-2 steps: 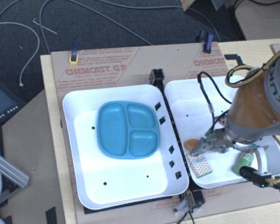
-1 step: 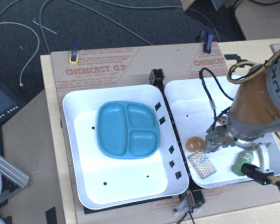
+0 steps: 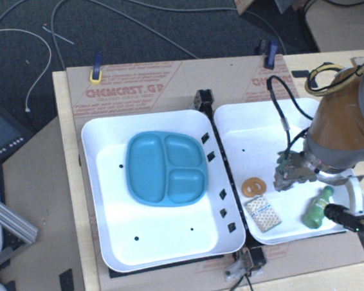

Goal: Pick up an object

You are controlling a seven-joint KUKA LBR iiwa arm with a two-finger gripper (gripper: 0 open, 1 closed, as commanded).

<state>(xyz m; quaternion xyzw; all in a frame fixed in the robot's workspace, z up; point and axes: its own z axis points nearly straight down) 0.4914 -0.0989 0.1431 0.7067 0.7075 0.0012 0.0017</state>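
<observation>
- The table (image 3: pixel 162 79) carries 2 white bins side by side: the left bin (image 3: pixel 115 245) holds a blue divided plate (image 3: pixel 166 168), the right bin (image 3: pixel 257 117) holds 3 small things
- Those candidates lie along the right bin's near side: an orange ring (image 3: pixel 254 186), a patterned packet (image 3: pixel 263 212) just beside and below it, and a green bottle (image 3: pixel 318 209) further right, lying tilted
- The arm (image 3: pixel 344 121) reaches in from the right, and the tool (image 3: pixel 289 172) hangs low over the right bin, between the ring and the bottle but apart from both
- Whether the tool is spread or pressed together I cannot tell; the wrist and cables hide its tips, and nothing is visibly pinched in it
- Judgement: no pick is made yet, and the tool sits over bare bin floor, not over any target
- Risk 1: coming straight down here would close on nothing, since the ring lies off to the left
- Risk 2: the ring and packet are flat, so the tool may scrape the floor or slide over them
- Risk 3: the bottle is rounded and lying down, so an off-centre squeeze could roll it toward the bin wall
- Risk 4: the ring and packet are close, so a reach for one may nudge the other
</observation>
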